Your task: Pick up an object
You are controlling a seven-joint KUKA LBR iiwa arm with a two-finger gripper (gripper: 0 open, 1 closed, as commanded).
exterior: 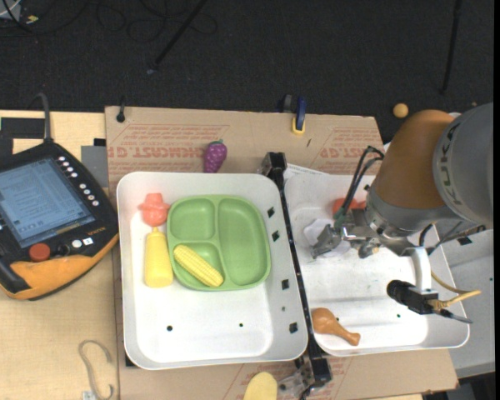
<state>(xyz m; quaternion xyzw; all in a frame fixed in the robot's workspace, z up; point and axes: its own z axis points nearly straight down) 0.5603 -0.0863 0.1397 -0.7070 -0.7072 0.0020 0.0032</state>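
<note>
My gripper (323, 243) hangs low over the left part of the right bin (375, 327), on the grey arm with the orange band (412, 161) reaching in from the right. A red object (342, 205) peeks out just behind the wrist, mostly hidden by it. A brown toy drumstick (334, 326) lies at the bin's front left, well apart from the gripper. In the left bin (200, 340) sit a green divided plate (237, 244) with a corn cob (198, 266) on it, a yellow bottle (157, 258) and a pink-red toy (153, 210).
A purple grape toy (215, 155) lies on the cardboard behind the left bin. A yellow lemon-like toy (261, 385) sits in front of the bins. A teach pendant (42, 215) rests at the far left. A black ridge (285, 248) divides the bins.
</note>
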